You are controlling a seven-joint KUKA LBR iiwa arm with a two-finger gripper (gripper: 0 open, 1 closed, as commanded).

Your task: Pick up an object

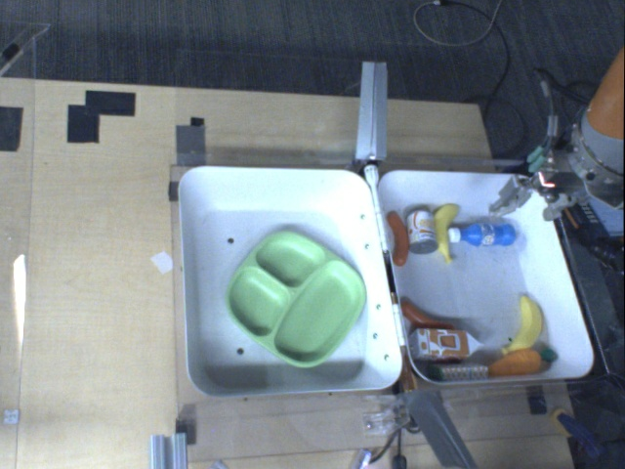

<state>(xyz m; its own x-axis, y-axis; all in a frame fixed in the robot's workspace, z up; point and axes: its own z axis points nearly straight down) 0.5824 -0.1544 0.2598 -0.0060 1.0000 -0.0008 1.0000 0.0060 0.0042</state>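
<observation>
At the frame's upper right, the end effector (529, 188) hovers, apparently empty, grip unclear; approach underway, next descend onto the blue bottle (485, 234).

Grey arm (598, 154) with orange band, dark cables, small red light.

Single fixed camera high above bench (98, 262), looking down at a slant, far enough to frame left bin (210, 360) and right bin (576, 340) together.

Even overhead light, soft slightly blurry picture
</observation>
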